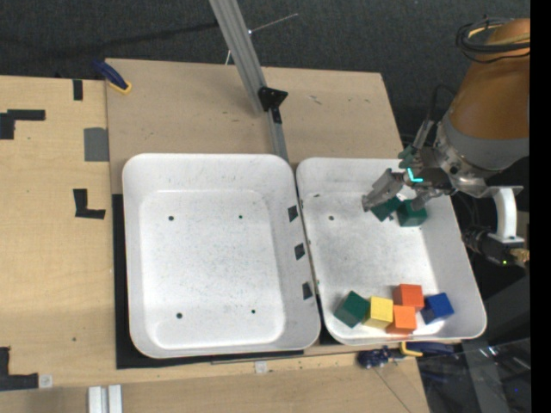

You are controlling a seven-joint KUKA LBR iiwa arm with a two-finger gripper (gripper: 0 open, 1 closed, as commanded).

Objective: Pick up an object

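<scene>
My gripper (398, 203) hangs over the right bin (362, 256) near its far right corner; a dark green piece (411, 215) sits at its tip, but I cannot tell if it is gripped. Other blocks (394, 308) cluster at the bin's near right corner. Pick step, judging; next I'd lift and check the hold.

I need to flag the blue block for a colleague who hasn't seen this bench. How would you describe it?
Look at the right bin of the two white ones, then at its near edge, where small blocks sit bunched together. The blue block is at the cluster's right end, just past the orange blocks, and is the only blue one there.
</scene>
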